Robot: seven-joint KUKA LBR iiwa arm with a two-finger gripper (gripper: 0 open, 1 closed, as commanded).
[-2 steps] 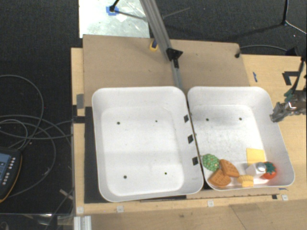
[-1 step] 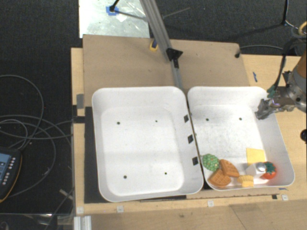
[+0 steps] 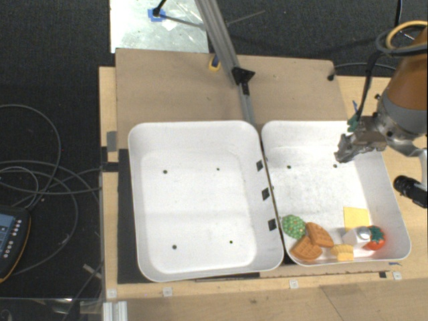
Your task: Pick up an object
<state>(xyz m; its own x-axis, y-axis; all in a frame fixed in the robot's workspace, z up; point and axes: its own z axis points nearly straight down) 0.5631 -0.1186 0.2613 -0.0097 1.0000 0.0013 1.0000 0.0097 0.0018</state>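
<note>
Metal hand [image 3: 346, 150] hovers over the right smooth white bin [image 3: 314, 179]; grip state unclear. Ridged orange waffles [image 3: 313, 241] lie near.

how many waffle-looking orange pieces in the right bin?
2. One waffle piece sits beside the green item; the other waffle piece lies just below it, at the right bin's front edge. More may hide beneath.

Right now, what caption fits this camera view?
Robot arm's gripper hovers over the right bin, toys piled at its near edge.
</note>
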